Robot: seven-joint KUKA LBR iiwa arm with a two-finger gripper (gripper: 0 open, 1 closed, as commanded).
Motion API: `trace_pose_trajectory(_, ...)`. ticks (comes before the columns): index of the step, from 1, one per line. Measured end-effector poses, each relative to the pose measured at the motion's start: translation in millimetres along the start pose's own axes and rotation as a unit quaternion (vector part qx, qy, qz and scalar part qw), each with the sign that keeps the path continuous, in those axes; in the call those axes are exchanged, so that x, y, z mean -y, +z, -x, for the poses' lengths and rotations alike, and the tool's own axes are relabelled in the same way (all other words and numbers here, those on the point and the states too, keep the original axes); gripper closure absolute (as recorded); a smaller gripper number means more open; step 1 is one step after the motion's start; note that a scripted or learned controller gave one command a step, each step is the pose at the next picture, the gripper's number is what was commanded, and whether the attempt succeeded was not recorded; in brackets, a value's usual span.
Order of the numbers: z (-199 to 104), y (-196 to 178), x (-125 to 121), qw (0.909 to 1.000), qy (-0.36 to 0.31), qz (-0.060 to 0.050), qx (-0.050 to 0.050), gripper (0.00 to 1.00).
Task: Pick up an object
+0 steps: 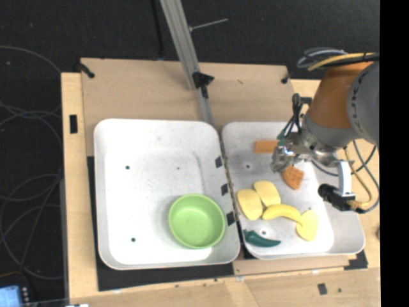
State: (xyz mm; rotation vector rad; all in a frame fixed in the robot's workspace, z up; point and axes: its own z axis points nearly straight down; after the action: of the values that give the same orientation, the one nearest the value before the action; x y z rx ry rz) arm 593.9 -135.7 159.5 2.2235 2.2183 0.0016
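Over the right bin (250,136), the pincer (283,159) hovers beside an orange wedge (293,177) (grip impossible to tell), banana (283,213) lying nearby.

The left bin (128,146) offers wide open floor across its back and left side; the one obstacle there is a green bowl (197,220) near the front right corner. The right bin (243,139) is tighter. Its back left stretch lies bare, but the arm (342,104) hangs over the back right. Toward the front, two yellow blocks (259,199), a banana (283,213) and a yellow wedge (308,226) sit packed close together, with a dark green pepper (261,238) just ahead. A slanted metal pole (182,43) crosses behind the bins.
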Motion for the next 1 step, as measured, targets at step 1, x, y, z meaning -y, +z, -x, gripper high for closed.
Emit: trace_pose_trajectory(1,-9.5,-54.1,-5.1,1.0000,-0.003,0.003,0.000,1.00)
